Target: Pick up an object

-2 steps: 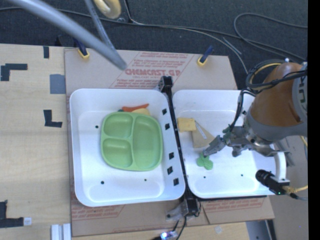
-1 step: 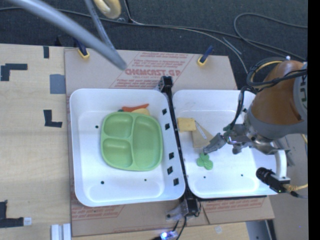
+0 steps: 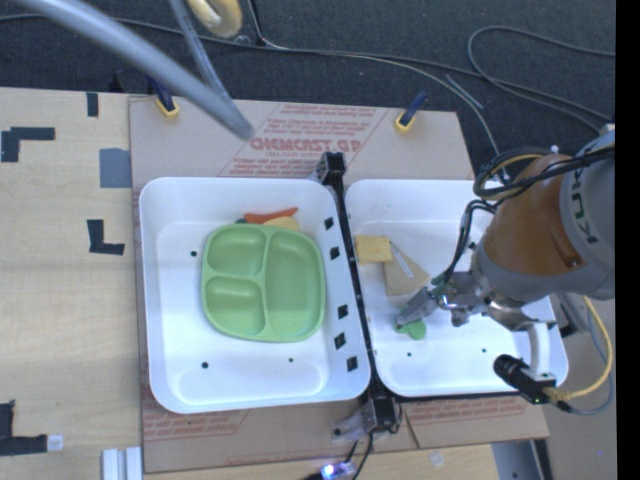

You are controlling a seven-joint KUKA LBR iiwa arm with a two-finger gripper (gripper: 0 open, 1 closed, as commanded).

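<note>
green object (image 3: 415, 329): small, in right bin (image 3: 520, 376), near its front-left, right at the gripper tips
gripper (image 3: 413, 315): low in right bin, touching or just over the green object; can't tell finger state (too blurred)
arm (image 3: 535, 238): grey, orange band, comes in from right over right bin
yellow block (image 3: 373, 250): right bin, by the divider, behind the gripper
tan piece (image 3: 404, 277): just beside yellow block, between it and gripper
left bin (image 3: 180, 373): holds green divided tray (image 3: 265, 281), orange strip (image 3: 271, 214) poking out behind it
surface: cardboard sheet (image 3: 310, 138) with red print under both bins, on a wooden bench (image 3: 60, 328) with black tape marks
room: dark carpet (image 3: 420, 18) behind, cables across it (grey pole slanting top-left)
</note>
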